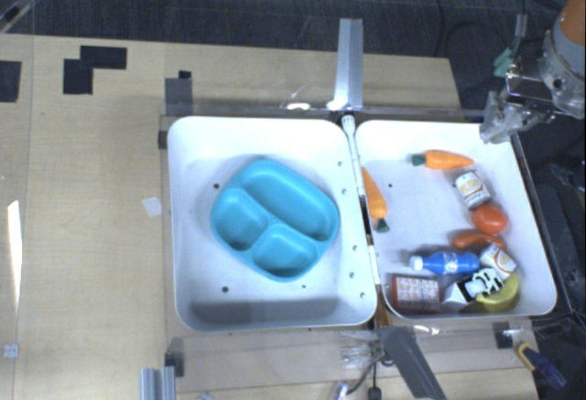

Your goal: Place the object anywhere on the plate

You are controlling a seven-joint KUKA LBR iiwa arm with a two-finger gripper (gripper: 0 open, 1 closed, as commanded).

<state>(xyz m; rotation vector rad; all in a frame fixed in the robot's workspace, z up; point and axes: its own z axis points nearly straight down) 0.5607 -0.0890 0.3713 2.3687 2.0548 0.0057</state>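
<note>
The hand hung at the far right edge of the scene, just past the back right corner of the right bin, on the end of the grey arm with its orange band. Whether it was spread or pressed together could not be told from this angle, and nothing showed in its grip.

Well away from the hand, far to its left and nearer the camera, the blue plate lay in the left bin. It was a divided plate with three compartments, tilted a little in the bin, and nothing rested on it.

The loose objects all lay in the right bin, below and to the left of the hand. Closest to it was an orange carrot lying across the bin's back part, and just beyond that a small can. Further from the hand, a second carrot lay along the divider between the bins. Toward the bin's front, well apart from the hand, sat a tomato-like red fruit, a blue bottle on its side, a dark red packet and a yellow item, crowded together and partly overlapping.

Both bins stood side by side on the wooden bench.
</note>
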